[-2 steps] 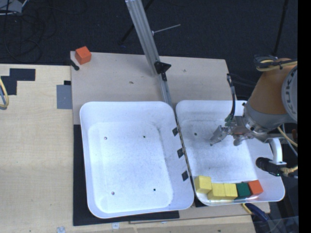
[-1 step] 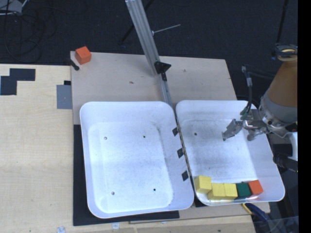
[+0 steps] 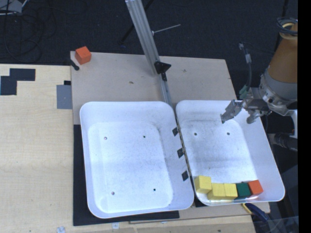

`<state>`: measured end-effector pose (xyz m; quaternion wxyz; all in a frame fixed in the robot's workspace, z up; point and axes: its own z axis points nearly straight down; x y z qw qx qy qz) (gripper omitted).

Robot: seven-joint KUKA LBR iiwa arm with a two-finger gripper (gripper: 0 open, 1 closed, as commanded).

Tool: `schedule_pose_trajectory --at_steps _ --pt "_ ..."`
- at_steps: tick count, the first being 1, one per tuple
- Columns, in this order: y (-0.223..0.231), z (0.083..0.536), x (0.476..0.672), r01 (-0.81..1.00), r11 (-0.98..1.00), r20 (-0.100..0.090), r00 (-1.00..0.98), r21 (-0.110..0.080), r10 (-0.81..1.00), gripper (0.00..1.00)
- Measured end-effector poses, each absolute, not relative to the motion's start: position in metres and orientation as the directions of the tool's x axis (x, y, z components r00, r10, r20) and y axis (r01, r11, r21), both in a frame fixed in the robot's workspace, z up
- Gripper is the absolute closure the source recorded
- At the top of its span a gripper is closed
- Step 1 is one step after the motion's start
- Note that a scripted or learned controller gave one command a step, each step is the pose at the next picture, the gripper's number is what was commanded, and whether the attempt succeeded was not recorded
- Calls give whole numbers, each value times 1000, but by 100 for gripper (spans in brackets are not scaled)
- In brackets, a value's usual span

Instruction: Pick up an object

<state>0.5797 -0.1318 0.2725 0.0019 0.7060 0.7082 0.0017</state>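
- Yellow, green and orange blocks lay in a row along the near wall of the right-hand shallow white bin, and I took them as what there was to pick.
- From my seat the row ran left to right, its long axis following the bin's near edge and tipping slightly up toward the right.
- Leftmost sat a yellow cube, set a touch farther into the bin than the rest; beside it two more yellow blocks touched each other, then a dark green block, then an orange-red block in the bin's near right corner.
- All of them were packed tight, pressed against the bin wall.
- My grey two-finger gripper hung over the far right corner of the same bin, well apart from the blocks, with nothing between its fingers.
- Its two fingers looked spread apart, one pointing left over the bin floor, the other nearer the wrist.
- Between gripper and blocks I saw only bare white bin floor.
- Beside it, the left-hand white bin sat edge to edge, black clips along the shared rim.
- A slanted aluminium rail rose from the bench behind the bins.
- One small orange cube rested on the bench's far left corner, outside both bins.
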Motion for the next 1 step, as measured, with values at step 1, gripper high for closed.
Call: schedule_pose_trajectory --at_steps 1 --pt "-121 279 628 1000 1 -1 -1 2 1000 0"
